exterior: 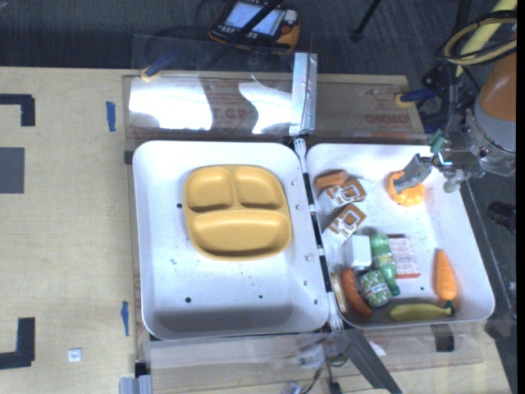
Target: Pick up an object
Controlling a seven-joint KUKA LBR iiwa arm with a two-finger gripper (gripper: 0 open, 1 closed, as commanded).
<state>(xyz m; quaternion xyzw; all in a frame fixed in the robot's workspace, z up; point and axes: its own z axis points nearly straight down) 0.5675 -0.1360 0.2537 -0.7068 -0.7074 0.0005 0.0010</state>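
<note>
My gripper (436,174) hangs over the far right corner of the right bin (472,220), open, with nothing between its fingers. Its left finger (420,168) stands just above and to the right of a small orange toy fruit (403,190) lying on the bin floor. Further left lie two brown snack packets (342,190) (349,219). At the near end are a white box (361,249), a green bottle (380,274), a red and white pack (403,258), an orange carrot (445,276), a yellow banana (418,310) and a red sausage-like toy (352,294).
The left bin (156,245) holds a yellow divided plate (238,210). A ridge (310,220) separates the two bins. A clear plastic wall (213,97) stands behind the left bin. Cables and a handheld controller (253,21) lie beyond the bench.
</note>
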